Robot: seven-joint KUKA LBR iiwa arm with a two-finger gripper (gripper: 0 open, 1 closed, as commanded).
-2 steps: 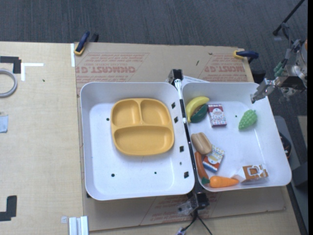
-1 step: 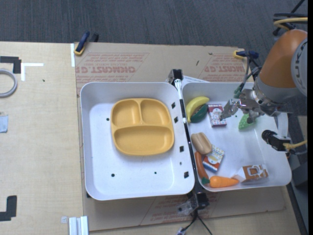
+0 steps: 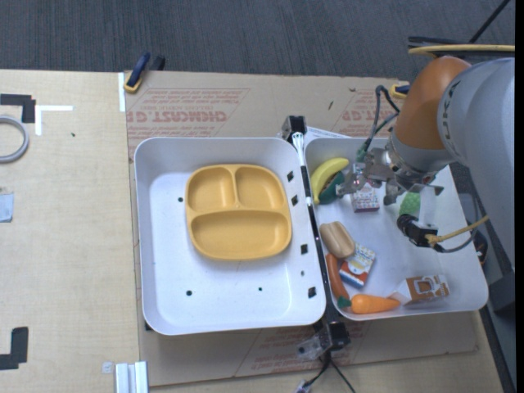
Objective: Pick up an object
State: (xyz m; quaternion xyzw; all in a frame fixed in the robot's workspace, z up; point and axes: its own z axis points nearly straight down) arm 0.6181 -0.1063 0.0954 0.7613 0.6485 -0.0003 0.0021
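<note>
Camera view: gripper (image 3: pixel 370 188) is down in the right bin (image 3: pixel 458 281), over a small box (image 3: pixel 366 201) beside the banana (image 3: pixel 326 173); can't tell its state or whether it touches the box. Yellow tray (image 3: pixel 238 211) lies in the left bin (image 3: pixel 164 301).

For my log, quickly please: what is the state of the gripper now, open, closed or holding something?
Gripper: cannot be told. It is low in the right bin, beside the banana and above a small white-and-red packet.
</note>
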